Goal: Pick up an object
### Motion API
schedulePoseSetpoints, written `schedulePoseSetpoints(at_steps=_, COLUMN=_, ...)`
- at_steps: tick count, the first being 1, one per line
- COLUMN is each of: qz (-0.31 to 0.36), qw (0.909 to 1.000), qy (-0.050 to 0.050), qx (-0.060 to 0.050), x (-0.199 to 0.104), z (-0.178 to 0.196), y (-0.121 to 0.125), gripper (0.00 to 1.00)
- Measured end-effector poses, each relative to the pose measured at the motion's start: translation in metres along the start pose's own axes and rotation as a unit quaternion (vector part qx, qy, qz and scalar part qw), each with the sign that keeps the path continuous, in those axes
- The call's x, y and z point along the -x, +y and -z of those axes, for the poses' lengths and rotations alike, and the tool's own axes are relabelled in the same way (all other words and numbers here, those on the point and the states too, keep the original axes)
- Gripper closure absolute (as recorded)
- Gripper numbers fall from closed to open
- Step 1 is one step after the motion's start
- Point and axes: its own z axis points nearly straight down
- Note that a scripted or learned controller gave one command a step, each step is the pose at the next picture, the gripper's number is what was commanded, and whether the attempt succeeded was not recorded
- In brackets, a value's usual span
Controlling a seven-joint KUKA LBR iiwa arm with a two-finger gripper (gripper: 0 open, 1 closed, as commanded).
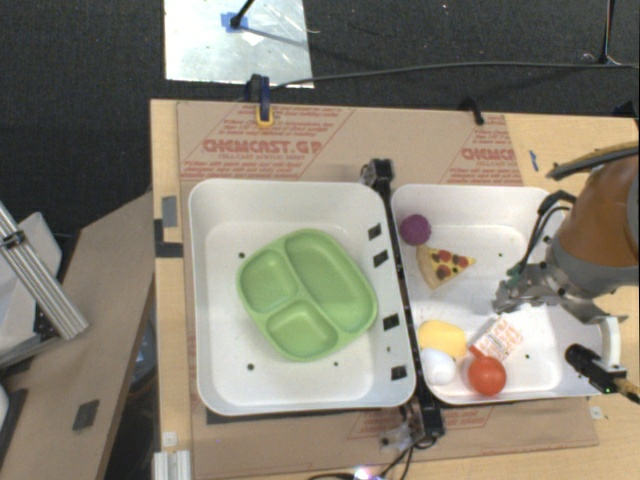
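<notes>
The right bin [470,200] holds a purple ball [416,229], a pizza slice toy [444,265], a yellow lemon-like piece [443,338], a white egg [438,367], a red tomato [487,376] and a small red-and-white packet [497,341]. My gripper [512,297] hangs low over the right part of this bin, just above the packet and right of the pizza slice. Nothing shows between its fingers. The arm's orange band [605,218] rises behind it at the right edge.
The left bin [215,268] carries a green divided plate [305,293]. Black clips line the divider [392,268] between the bins. Cardboard [330,138] lies under both bins, with a blue clamp [260,98] at its far edge.
</notes>
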Motion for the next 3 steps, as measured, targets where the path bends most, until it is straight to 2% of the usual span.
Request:
schedulePoseSetpoints(at_steps=2, qz=0.001, qw=1.0, qy=-0.001, qx=0.002, x=0.017, z=0.112, y=0.007, gripper=1.0)
schedulePoseSetpoints(at_steps=3, qz=0.001, qw=1.0, qy=0.0, qx=0.0, x=0.017, z=0.113, y=0.008, gripper=1.0)
